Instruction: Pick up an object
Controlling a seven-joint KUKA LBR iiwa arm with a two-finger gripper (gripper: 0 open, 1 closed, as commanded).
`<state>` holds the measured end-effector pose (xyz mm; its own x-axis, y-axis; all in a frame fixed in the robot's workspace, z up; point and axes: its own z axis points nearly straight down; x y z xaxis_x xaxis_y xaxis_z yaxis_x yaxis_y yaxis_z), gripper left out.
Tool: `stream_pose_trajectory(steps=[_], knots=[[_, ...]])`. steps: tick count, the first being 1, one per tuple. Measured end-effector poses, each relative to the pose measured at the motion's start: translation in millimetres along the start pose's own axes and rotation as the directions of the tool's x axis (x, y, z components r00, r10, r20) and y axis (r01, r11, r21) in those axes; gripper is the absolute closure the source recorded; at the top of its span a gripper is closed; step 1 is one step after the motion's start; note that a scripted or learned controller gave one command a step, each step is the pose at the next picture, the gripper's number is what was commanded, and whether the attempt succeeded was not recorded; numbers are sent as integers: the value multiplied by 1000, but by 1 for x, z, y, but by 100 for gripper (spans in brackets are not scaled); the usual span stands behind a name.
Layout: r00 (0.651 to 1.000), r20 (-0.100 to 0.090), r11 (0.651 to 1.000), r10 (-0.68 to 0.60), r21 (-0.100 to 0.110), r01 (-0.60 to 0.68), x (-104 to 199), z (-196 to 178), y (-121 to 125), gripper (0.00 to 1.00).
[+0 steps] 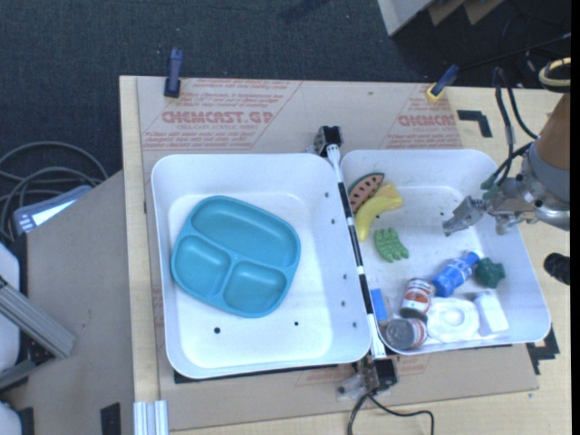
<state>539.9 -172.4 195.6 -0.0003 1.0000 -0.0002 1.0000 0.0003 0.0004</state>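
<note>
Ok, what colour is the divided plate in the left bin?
Light blue plate, seen in the camera view.

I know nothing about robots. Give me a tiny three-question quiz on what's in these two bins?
1. True or false: the blue divided plate lies in the left bin.
2. Which fruit touches the watermelon slice? A) banana B) apple C) grapes
3. Fill in: the hand hovers over the ____ bin.

Key: 1 true. 2 A, the banana. 3 right; the right bin.
</note>
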Motion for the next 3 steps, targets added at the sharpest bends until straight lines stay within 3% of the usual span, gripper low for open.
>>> stream_pose_trajectory(steps=[1, 2, 3], knots=[[1000, -2, 1000, -1, 3, 1, 77, 101, -2, 0], [1000, 0, 1000, 0, -1, 0, 77, 111, 22, 0], [1000, 1, 1000, 1, -2, -1, 77, 101, 22, 100]])
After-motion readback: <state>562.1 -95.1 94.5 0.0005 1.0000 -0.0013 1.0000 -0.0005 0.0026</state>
